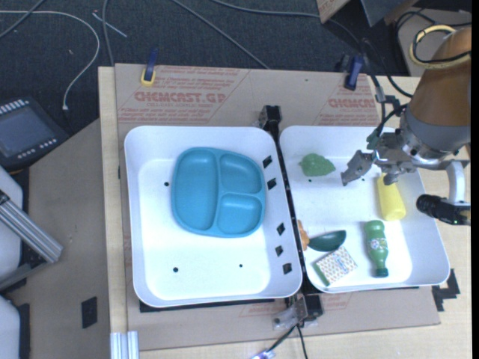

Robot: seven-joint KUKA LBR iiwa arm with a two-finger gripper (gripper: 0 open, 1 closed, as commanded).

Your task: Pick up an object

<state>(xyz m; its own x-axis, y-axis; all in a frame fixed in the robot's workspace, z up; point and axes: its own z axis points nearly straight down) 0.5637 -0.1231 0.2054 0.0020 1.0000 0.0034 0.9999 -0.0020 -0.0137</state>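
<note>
The plate (218, 191) lies in the left bin (150, 275). The gripper (372, 167) hovers open and empty over the right bin (430, 264), the yellow block (390, 200) just beside it; nothing is picked yet.

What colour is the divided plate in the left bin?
Light blue; the divided plate shows plainly in the camera view.

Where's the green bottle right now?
The green bottle lies in the right bin, near its front right corner, just below the yellow object and right of the small patterned packet.
</note>
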